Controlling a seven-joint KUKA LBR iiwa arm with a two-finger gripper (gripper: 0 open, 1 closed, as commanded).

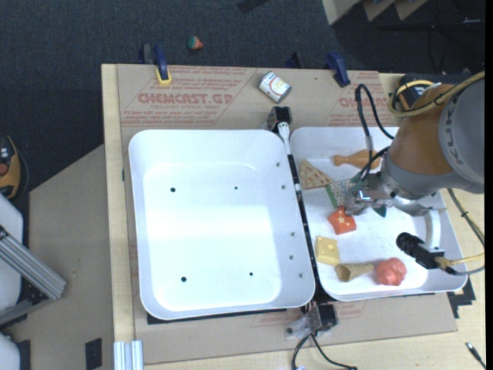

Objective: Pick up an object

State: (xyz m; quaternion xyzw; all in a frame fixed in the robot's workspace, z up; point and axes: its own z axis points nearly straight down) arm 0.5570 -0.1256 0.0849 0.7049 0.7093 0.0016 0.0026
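Note:
The right bin (431, 282) holds several small items. A red block (343, 222) lies near its middle, with a yellow wedge (327, 250) just below it. A tan cone (353, 271) and a red ball (391, 271) rest along the front wall. Farther back are a tan speckled slice (312, 174), an orange drumstick shape (353, 159) and a green piece (339, 192). My gripper (362, 197) hangs low over the bin, just above and right of the red block and beside the green piece. The wrist hides its tips.
The left bin (146, 149) sits beside the right one, sharing a black divider rail (296, 199). A small white box (274, 86) lies on the board behind the bins. Cables (366, 114) loop over the right bin's back wall.

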